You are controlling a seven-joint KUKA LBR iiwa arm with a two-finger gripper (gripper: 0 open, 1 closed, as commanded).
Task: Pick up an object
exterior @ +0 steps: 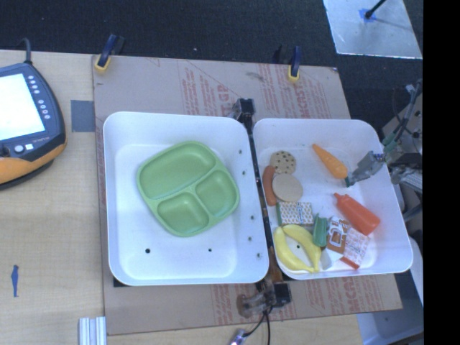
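My gripper (358, 172) reaches in from the right over the right bin (374, 134), near its right wall. Its tip lies just right of an orange carrot (329, 161) and a little above an orange bottle (356, 213). I see nothing held by it. Further left in this bin lie a chocolate-chip cookie (283, 162), a brown sausage (269, 185) and a round beige disc (287, 188). Toward the front are a checkered cracker (296, 213), a yellow banana (297, 248), a green piece (320, 230) and a red-and-white packet (348, 244).
The left bin (122, 192) holds a green divided plate (188, 187). A tablet-like controller (25, 124) rests on the bench at far left. Clamps (294, 63) pin the cardboard base at the back.
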